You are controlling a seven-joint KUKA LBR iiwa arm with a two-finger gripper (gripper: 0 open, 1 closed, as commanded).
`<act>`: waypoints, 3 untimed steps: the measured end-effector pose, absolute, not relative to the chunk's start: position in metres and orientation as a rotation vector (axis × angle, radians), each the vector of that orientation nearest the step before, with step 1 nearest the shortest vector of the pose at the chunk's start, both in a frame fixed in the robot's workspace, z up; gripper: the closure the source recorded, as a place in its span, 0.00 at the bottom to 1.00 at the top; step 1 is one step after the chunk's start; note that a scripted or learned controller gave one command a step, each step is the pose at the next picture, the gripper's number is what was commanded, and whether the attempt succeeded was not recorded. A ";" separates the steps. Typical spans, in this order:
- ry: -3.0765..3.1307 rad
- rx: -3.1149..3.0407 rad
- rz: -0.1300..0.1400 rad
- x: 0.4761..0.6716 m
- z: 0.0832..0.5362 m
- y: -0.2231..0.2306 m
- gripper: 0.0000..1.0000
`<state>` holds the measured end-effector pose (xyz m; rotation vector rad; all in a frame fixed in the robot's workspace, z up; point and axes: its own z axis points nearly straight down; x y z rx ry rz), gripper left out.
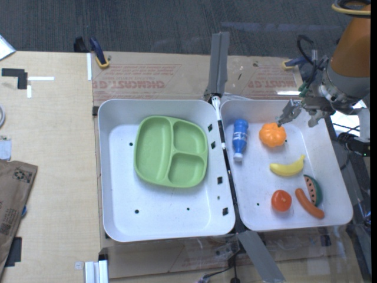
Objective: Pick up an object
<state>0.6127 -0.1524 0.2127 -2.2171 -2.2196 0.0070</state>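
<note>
— Dark carpet behind, pale bench below, two shallow white bins side by side. Where do you stand?

— Your two-finger gripper (300, 112) hangs over the far corner of the right white bin (253, 212), fingers spread, pinching nothing.

— And the nearest thing?

— You have the small round orange pumpkin (273, 135) just beside the fingertips, below and to the camera's left of them. Past it lies the blue bottle with white cap (239, 138). Nearer the camera: yellow banana (287, 167), red tomato (281, 200), watermelon slice (314, 190), orange sausage (308, 204).

— The other bin?

— Left white bin (118, 205) holds a green divided plate (171, 151), well apart from you.
</note>
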 end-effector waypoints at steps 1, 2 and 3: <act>-2.487 -1.918 0.001 0.643 0.090 -0.161 0.00; -2.484 -1.920 0.002 0.643 0.097 -0.163 1.00; -2.536 -1.850 0.004 0.660 0.196 -0.082 1.00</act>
